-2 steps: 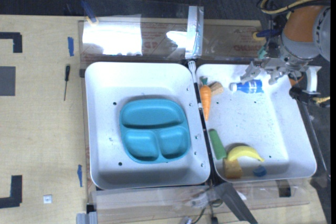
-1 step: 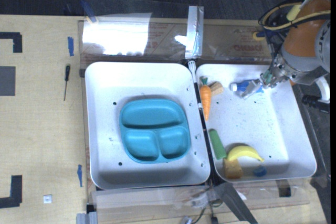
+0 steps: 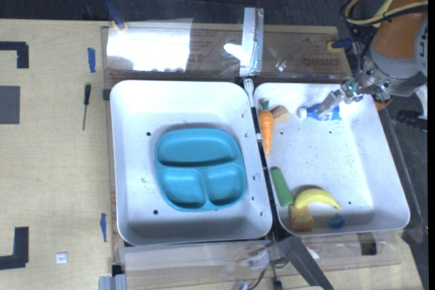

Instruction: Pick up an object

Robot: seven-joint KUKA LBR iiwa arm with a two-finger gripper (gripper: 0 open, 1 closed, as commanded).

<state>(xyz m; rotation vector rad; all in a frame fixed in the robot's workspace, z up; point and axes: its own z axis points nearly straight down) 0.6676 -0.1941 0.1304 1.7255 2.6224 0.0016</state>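
Note:
My gripper (image 3: 342, 96) hangs over the far right part of the right bin (image 3: 353, 159), reaching in from the upper right. Just to its left lies a small white and blue object (image 3: 315, 111); whether the gripper touches it I cannot tell. An orange carrot (image 3: 266, 130) lies along the bin's left wall, with a small tan piece (image 3: 279, 113) beside its top. Along the near wall sit a green vegetable (image 3: 281, 187), a yellow banana (image 3: 317, 198), a brown block (image 3: 301, 218) and a small blue item (image 3: 336, 221).
The left bin (image 3: 129, 146) holds a blue compartment plate (image 3: 199, 168). A clear plastic sheet (image 3: 177, 44) rises behind both bins. The arm's orange band and yellow cables (image 3: 397, 17) are at the upper right. The middle of the right bin is bare.

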